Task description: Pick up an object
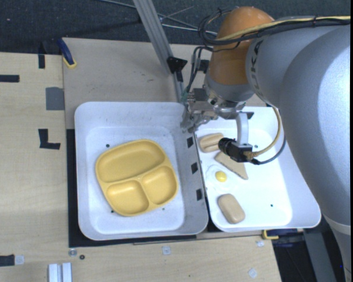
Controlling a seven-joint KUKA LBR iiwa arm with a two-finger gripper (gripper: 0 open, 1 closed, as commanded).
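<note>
Robotics lab, taped plywood bench (pixel 23 175), twin white bins (pixel 88 116)

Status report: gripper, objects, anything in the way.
Gripper at the divider between bins, nothing seen held. Bread pieces and yellow bit loose in right bin. Yellow tray in left bin.

bulky grey arm (pixel 309 93), orange wrist band (pixel 235 46), looping black cables (pixel 270 148).

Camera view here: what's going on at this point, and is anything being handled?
A grey arm with an orange band reaches in from the right, its end effector low over the divider between the two white bins. The left bin holds a yellow divided tray. The right bin holds a few tan food-like pieces, including a bread roll, and a small yellow piece. Nothing visibly sits between the fingers, so no pick yet.
</note>
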